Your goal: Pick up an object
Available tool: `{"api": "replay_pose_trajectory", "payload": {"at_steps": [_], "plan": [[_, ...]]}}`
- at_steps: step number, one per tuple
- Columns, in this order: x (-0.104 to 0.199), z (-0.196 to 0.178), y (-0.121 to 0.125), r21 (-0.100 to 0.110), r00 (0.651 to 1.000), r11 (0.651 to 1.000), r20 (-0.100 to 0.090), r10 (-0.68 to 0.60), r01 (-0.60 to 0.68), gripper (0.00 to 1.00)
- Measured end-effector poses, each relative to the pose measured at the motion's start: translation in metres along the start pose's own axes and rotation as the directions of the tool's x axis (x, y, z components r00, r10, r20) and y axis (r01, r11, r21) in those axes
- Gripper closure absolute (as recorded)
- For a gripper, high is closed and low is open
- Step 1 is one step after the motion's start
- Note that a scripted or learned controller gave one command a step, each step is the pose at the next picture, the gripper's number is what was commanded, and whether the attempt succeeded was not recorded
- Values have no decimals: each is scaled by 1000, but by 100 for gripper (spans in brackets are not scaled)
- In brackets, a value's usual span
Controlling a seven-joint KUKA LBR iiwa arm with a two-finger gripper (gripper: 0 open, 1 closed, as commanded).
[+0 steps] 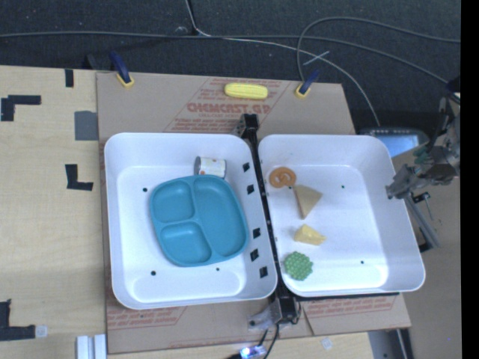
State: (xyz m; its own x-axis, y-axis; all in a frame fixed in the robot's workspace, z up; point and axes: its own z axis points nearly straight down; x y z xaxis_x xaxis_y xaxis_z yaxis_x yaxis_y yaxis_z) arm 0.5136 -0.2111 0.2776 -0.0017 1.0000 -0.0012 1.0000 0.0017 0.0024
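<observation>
The end effector (419,172) hangs just outside the right bin's (374,149) far rim, nothing visibly between its parts; whether it is open cannot be told at this blur. The pick looks not yet begun. Candidates lie in that bin: a brown ring (282,176), a tan wedge (306,199), a yellow piece (309,235) and a green cluster (298,265) (all spaced apart). The next move calls for reaching in over the rim. A blue tray (198,219) and a small can (210,166) occupy the left bin (127,155).
</observation>
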Motion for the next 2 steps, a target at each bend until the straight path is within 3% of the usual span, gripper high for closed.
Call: {"api": "replay_pose_trajectory", "payload": {"at_steps": [2], "plan": [[79,12,34,3,1000,1000,0,-2,2,100]]}}
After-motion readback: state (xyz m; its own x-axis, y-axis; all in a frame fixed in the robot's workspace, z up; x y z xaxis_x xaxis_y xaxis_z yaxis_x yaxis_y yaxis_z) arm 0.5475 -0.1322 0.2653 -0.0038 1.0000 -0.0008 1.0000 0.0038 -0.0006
